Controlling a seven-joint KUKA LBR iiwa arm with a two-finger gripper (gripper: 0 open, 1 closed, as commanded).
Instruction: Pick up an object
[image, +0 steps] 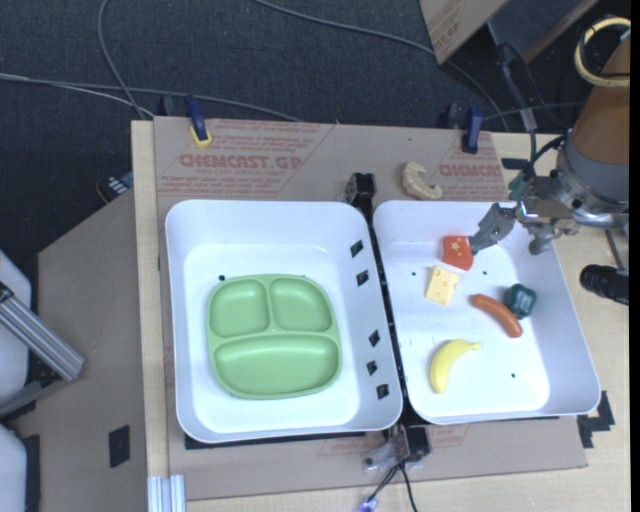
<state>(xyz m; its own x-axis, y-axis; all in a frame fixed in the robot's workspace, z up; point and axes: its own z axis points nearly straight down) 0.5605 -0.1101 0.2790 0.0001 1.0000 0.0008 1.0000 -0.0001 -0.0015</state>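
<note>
The right bin (560, 385) holds a red strawberry-like piece (457, 252), a yellow cheese wedge (441, 285), an orange-red sausage (497, 313), a small dark green object (520, 298) and a yellow banana (450, 362). My gripper (517, 237) hangs over the bin's far right part, open, with nothing between its fingers. Its left finger (490, 231) is just right of the red piece. The sausage and the green object lie just below the gripper.
The left bin (190, 240) holds a green divided plate (273, 335). A beige object (420, 180) lies on the bench behind the right bin. Blue clamps (199, 127) grip the board's far edge. Cables run across the dark floor behind.
</note>
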